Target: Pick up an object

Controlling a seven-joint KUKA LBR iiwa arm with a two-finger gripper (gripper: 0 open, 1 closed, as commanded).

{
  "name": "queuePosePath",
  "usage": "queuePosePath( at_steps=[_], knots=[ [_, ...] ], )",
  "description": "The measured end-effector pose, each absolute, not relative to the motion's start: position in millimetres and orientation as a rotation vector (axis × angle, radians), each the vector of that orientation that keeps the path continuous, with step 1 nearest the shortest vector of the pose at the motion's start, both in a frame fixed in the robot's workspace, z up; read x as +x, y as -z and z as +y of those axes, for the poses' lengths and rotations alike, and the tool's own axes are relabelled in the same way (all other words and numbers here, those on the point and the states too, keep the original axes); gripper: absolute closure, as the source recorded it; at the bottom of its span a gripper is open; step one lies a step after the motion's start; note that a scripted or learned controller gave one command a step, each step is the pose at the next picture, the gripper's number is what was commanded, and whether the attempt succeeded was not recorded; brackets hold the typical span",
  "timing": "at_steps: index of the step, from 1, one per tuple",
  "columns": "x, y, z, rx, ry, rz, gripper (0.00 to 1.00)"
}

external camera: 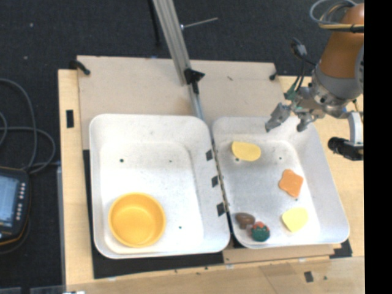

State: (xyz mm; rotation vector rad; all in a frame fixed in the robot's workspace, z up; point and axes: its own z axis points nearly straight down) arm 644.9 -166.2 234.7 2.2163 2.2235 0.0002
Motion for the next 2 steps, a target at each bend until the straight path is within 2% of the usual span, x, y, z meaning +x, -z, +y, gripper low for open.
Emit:
queuePosePath(
  at_steps=[1, 2],
  knots=[
    [644.8, -234.8, -166.7, 2.215, 0.002, 2.224, 0.00],
    [636.0, -176.2, -171.9, 2.224, 0.008, 2.222, 0.00]
  ],
)
